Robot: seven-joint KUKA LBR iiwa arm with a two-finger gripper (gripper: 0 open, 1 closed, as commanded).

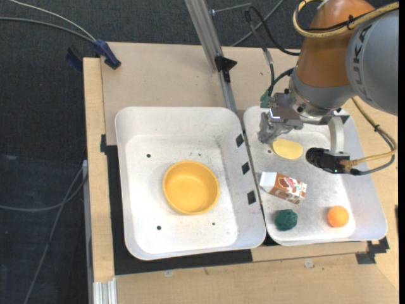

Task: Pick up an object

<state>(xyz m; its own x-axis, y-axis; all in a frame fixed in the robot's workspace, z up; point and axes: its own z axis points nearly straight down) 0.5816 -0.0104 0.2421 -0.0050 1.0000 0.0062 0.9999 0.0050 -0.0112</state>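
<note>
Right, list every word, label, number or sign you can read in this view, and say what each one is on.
No text can be read in this view.
Small carton in the right bin: red and white printing, too small and blurred to read.
Yellow bowl, green ball, orange ball, pale yellow disc: no markings visible.
Arm's orange band: no lettering visible.
</note>
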